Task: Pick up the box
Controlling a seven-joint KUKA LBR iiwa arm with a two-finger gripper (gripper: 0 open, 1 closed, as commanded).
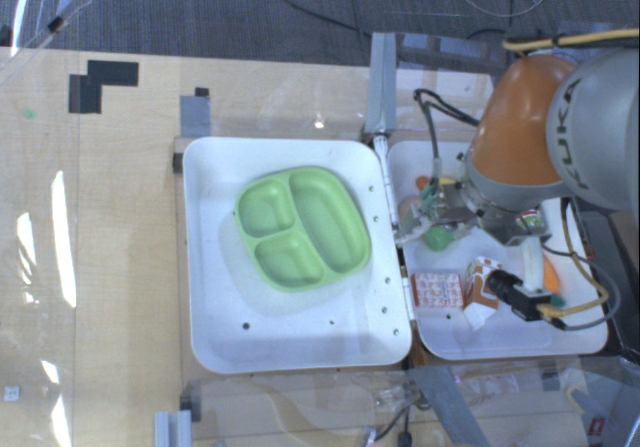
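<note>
Near right bin's point(500, 345) front-left corner, red-and-white box point(437, 290) lies flat, nothing gripping it. Gripper point(428, 213) sits further back along the left wall, over a small green item point(437, 236); how open it is, can't tell. Risk: it grabs the green item instead, or clips the bin wall.

plate point(300, 227): light green | box point(437, 290): red-white pattern | left bin point(212, 235): white | arm band point(515, 125): orange

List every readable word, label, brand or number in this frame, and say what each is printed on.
"KU": the start of the brand lettering on the grey arm; the rest is cut off.
Box: red-and-white print, too small to read.
Orange-and-white packet: print too blurred to read.
</note>
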